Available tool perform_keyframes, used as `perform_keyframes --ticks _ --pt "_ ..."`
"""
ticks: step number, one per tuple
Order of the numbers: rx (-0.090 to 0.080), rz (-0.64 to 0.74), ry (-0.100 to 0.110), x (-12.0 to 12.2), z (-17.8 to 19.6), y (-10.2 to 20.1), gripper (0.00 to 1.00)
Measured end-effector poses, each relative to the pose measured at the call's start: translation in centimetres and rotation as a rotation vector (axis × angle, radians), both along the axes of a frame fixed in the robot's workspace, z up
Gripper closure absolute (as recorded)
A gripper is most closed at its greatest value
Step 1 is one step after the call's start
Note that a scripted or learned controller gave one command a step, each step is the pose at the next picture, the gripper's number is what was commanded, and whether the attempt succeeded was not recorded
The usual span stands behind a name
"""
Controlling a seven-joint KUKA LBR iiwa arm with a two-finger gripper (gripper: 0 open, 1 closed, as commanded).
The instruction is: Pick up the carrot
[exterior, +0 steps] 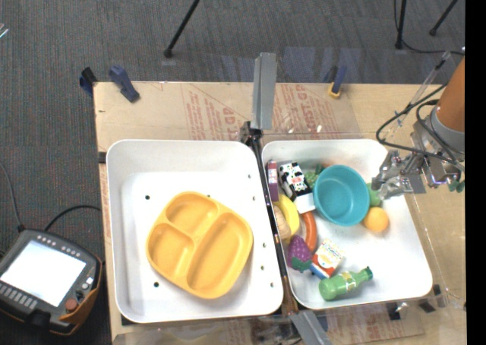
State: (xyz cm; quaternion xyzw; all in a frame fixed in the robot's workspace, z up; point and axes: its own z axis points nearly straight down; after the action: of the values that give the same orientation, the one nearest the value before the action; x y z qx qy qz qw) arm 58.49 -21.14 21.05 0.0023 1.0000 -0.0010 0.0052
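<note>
I am taking the blue bowl [343, 194] as my landmark and reading across from its left. Far to its left the yellow tray [200, 244] is lying in the left bin [121, 184], well apart from my work.

Just left of the bowl and a little below its rim the carrot [309, 230] is lying in the right bin [414, 260], a short orange piece wedged between a banana [288, 213] on its left and the bowl on its right. A purple grape bunch [300, 251] is touching its lower end, and a small carton [327, 256] is sitting just below and right of it. Its long axis is running nearly up and down the view, tilting slightly, one end toward the bowl's left rim and the other toward the grapes; I cannot tell which end is the tip.

Right of the bowl, past an orange fruit [376, 219], my pincer [392, 178] is hovering at the bin's right wall, holding nothing that I can see; how wide it is standing I cannot tell.

I am judging that I should cross over the bowl, turn so my fingers close across the carrot's narrow width, and come down straight, since banana and bowl are leaving little room on either side.
</note>
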Motion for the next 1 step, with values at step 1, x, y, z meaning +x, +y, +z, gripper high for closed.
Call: perform_keyframes --ticks 1 --pt "0.003 -0.001 0.008 -0.17 -0.43 0.07 0.00"
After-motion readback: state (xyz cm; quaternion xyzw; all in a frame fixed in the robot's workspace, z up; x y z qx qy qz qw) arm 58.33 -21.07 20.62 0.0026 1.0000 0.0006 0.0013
